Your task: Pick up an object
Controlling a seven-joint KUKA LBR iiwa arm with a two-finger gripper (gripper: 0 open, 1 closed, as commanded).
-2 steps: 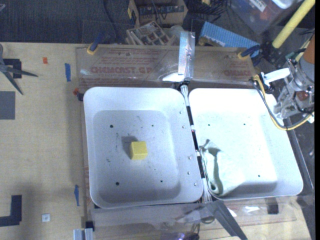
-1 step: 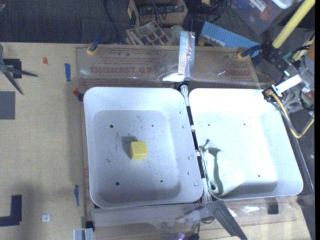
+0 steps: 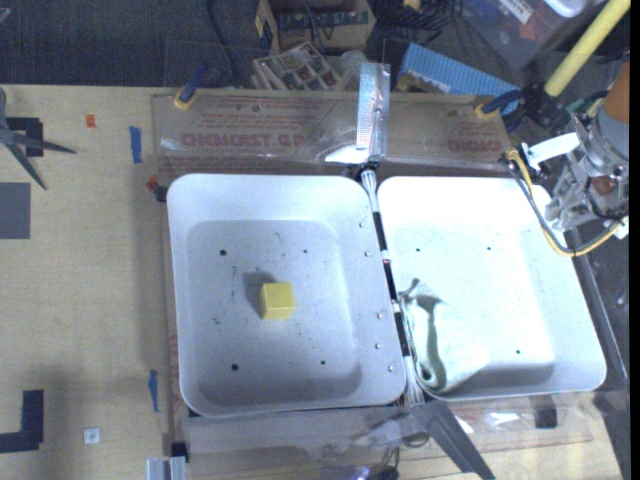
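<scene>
Your gripper (image 3: 580, 193) sits at the far right of the view, above the outer rim of the right bin (image 3: 500, 218), hanging off the grey arm (image 3: 610, 138) that comes in from that side. The metal parts there blur together against the bench edge, so you cannot tell how the gripper is set, and nothing can be seen held in it. A yellow cable (image 3: 552, 230) loops down from the wrist and across the bin's right rim. Moving inward, you have a pale, greenish curved item (image 3: 430, 343) lying in the right bin near its left wall, running from about mid-height down toward the near corner; its shape is too soft to name. Across the divider, the left bin (image 3: 200, 208) holds a small yellow block (image 3: 278, 300), resting on the floor close to the middle, well apart from the gripper. A few dark specks dot the floor around the block.
</scene>
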